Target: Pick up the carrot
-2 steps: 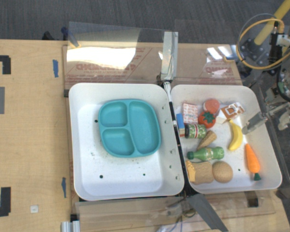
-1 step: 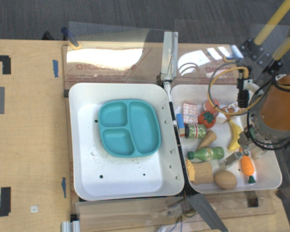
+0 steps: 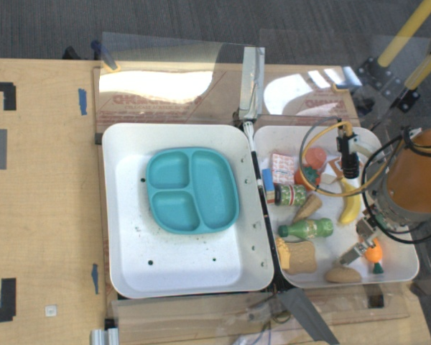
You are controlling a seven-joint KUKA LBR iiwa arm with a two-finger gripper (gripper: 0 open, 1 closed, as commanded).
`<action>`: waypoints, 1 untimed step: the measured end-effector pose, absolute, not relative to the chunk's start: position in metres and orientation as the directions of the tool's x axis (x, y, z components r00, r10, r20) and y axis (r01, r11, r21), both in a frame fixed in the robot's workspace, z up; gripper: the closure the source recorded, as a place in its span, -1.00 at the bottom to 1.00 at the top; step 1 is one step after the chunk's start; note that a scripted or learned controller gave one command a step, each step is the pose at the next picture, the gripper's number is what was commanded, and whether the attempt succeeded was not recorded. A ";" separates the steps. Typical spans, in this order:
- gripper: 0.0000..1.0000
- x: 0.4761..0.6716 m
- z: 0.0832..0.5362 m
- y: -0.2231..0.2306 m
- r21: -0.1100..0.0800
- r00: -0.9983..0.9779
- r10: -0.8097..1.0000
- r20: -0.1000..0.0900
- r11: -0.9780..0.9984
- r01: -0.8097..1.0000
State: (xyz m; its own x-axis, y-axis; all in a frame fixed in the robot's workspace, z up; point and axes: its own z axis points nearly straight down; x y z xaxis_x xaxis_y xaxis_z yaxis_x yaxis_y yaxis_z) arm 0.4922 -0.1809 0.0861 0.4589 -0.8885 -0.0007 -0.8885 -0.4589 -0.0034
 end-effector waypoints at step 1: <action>-1.00 0.486 0.087 -0.189 -0.019 0.513 -0.859 -0.012 -0.512 -0.859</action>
State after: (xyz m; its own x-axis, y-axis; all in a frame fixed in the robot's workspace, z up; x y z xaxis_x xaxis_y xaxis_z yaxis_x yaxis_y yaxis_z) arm 0.4857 -0.1892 0.0873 0.5126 -0.8586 -0.0116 -0.8586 -0.5123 -0.0185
